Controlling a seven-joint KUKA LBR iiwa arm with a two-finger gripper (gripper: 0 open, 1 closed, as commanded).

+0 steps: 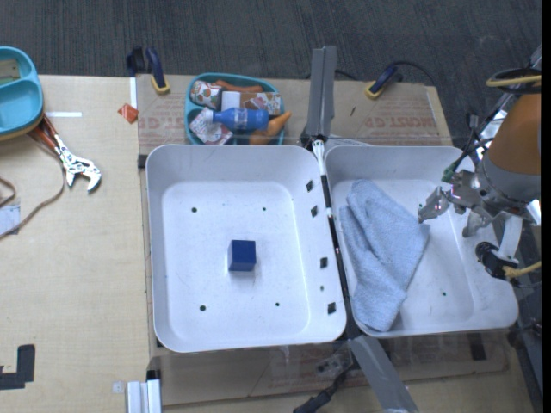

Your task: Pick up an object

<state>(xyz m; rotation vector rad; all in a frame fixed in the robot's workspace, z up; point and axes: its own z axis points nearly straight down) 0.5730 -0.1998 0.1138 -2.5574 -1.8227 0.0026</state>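
Note:
A small blue cube (243, 255) sits near the middle of the left bin (172, 188). In the right bin (456, 308), a crumpled grey-blue towel (383, 252) fills the left half. My gripper (449, 217) hovers over that bin's right half, just right of the towel's upper edge. It is open, its fingers spread with nothing between them. The arm, with its orange band (523, 136), comes in from the right edge.
A teal bowl (234, 110) of assorted small items stands behind the left bin. On the wooden bench to the left are a wrench (76, 169) and a teal tray (17, 89). Clamps (155, 69) hold the back edge.

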